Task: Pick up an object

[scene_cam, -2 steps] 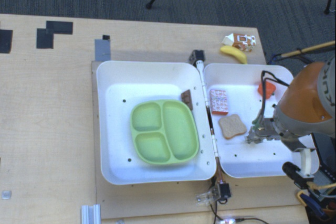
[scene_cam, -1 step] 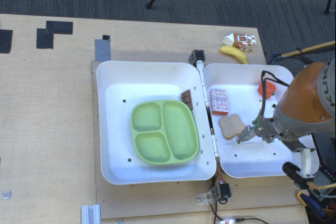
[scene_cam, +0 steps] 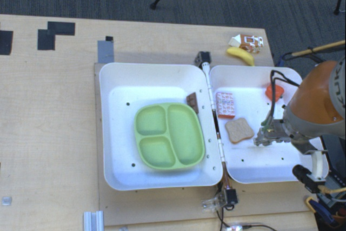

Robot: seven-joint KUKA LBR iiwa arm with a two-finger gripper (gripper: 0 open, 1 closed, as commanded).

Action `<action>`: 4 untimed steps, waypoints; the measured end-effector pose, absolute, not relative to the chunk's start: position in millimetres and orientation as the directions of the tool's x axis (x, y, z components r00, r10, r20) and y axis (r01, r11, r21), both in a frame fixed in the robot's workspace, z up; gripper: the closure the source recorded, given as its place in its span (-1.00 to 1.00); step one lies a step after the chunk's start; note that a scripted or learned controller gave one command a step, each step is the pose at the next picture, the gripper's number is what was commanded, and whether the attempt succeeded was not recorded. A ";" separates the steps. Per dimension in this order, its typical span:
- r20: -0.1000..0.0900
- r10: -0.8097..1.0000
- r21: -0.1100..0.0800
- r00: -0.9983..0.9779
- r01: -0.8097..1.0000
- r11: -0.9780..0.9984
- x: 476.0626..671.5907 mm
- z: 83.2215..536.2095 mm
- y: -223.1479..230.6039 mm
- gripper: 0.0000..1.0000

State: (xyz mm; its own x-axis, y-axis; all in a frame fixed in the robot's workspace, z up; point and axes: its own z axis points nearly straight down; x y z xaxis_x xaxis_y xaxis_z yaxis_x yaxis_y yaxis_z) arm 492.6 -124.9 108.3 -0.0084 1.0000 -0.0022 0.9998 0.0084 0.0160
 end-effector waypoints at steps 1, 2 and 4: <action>-0.002 1.000 0.016 -0.008 1.000 0.008 492.5 108.2 -124.9 -1.00; -0.002 1.000 0.004 -0.002 1.000 0.002 487.5 161.9 -194.5 -1.00; -0.003 1.000 0.012 -0.006 1.000 0.006 490.7 97.9 -169.5 1.00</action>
State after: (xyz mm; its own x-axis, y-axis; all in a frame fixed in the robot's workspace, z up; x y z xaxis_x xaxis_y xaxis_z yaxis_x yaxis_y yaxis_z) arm 490.7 -169.5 97.9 -0.0059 1.0000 -0.0030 0.9999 0.0060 0.0120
